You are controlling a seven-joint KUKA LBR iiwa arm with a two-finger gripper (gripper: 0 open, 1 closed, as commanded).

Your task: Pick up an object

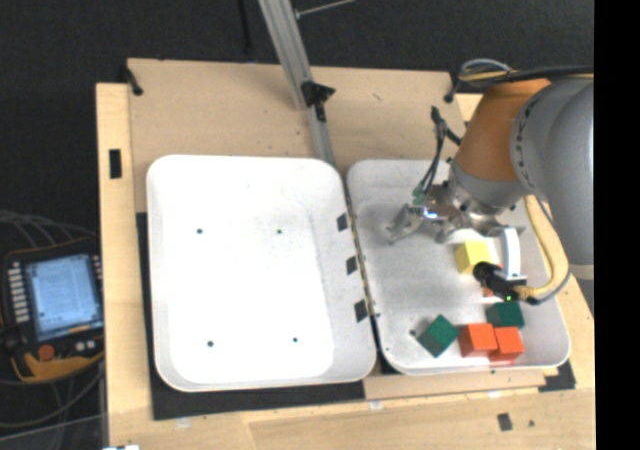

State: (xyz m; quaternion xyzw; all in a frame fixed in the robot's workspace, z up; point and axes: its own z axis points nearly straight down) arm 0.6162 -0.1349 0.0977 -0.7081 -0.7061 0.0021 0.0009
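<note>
Several small blocks lie along the near edge of the right bin: a dark green block, two orange blocks side by side and a smaller green block behind them. Farther in, a yellow block sits just beside the arm's wrist. Beyond it, the pincer hangs over bare bin floor, fingers spread and holding nothing, well apart from the near blocks. The left bin adjoins on the counter.

No text, label or number is legible; the lit screen of the handheld pendant is too blurred.
</note>
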